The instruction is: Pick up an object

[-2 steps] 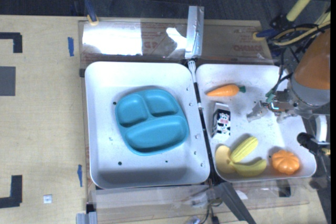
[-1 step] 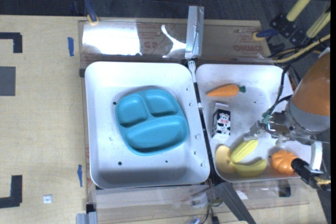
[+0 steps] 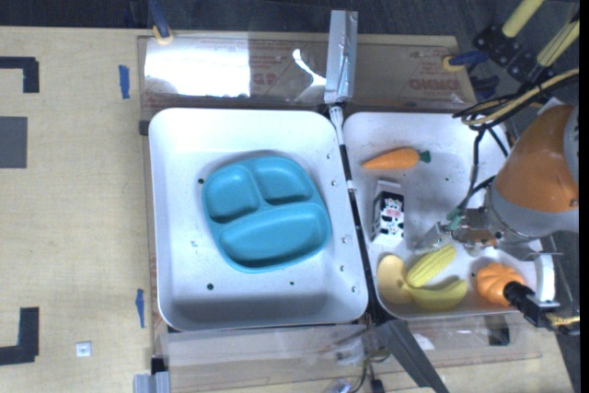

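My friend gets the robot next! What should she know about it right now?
Pincer: low in the right bin, over the toys; its grip cannot be made out.
Right bin holds: carrot near the far wall, small black-and-white box in the middle, corn cob and banana at the near wall, orange fruit beside them.
Left bin: blue divided plate.
Done: nothing lifted.
Left: grab one toy and raise it.

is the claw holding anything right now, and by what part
Cannot be told: the claw sits low over the corn cob in the right bin, its tips unclear.
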Controlling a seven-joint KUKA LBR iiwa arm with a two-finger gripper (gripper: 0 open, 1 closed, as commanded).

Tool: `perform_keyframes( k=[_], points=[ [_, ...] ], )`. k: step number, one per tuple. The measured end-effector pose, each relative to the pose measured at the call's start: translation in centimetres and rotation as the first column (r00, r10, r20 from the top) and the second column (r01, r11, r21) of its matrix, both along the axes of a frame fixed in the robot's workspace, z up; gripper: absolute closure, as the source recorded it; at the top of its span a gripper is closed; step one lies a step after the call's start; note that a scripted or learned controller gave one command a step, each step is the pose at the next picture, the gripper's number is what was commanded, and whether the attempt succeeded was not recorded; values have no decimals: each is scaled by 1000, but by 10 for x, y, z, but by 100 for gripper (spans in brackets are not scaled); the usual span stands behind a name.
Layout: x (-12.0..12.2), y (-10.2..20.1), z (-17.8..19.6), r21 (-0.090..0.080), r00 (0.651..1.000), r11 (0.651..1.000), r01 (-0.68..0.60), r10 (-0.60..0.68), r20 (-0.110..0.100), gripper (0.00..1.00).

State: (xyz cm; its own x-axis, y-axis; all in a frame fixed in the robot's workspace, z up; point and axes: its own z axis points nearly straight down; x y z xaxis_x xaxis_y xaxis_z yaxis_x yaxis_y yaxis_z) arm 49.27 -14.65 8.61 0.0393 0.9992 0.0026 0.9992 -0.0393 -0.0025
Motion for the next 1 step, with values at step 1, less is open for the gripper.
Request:
perform_keyframes(
  k=[1],
  points=[
    [1,0,10,-2,1000,1000,1,-1,4,100]
  ],
)
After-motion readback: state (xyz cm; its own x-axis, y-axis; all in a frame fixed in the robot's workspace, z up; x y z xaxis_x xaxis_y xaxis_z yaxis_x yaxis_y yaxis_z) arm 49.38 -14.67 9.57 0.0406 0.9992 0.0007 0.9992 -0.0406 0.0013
